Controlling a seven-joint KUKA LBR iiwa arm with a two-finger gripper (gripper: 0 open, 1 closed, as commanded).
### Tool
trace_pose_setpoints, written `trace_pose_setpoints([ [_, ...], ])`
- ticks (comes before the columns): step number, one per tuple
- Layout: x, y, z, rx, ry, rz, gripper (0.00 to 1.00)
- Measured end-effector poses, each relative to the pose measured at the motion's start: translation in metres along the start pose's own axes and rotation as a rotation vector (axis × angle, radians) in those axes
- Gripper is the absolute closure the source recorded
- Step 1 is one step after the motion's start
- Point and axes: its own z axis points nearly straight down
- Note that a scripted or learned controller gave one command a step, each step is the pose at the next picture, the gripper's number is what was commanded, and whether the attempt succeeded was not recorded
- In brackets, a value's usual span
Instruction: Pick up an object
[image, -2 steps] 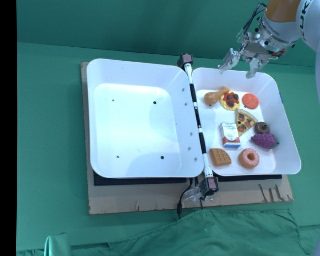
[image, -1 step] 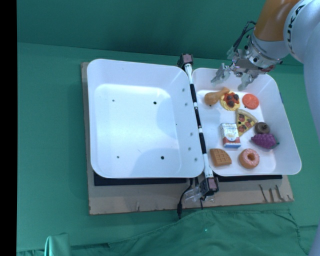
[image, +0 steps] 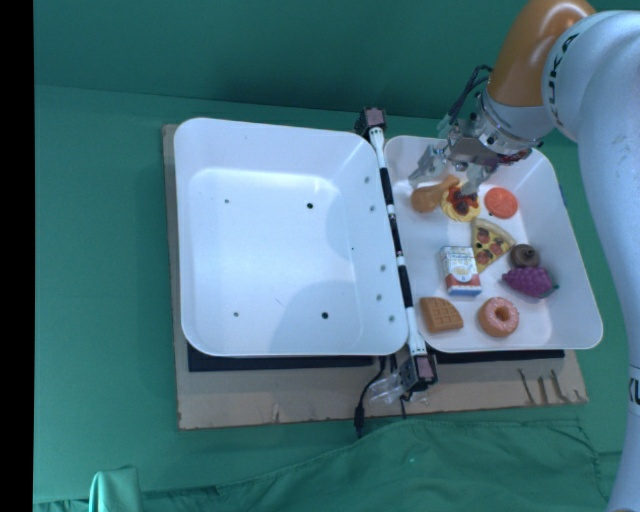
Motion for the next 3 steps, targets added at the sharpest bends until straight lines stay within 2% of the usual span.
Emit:
trace_pose_setpoints([
  [1,-0.001,0.005,0.007,-0.021,-0.002,-0.002,0.00],
  [2,-0.002,0.005,-0.003,-0.023,-0.004,0.001,1.00],
  [3,-0.004,0.003,-0.071,-0.012,0.001,-0.001,1.00],
])
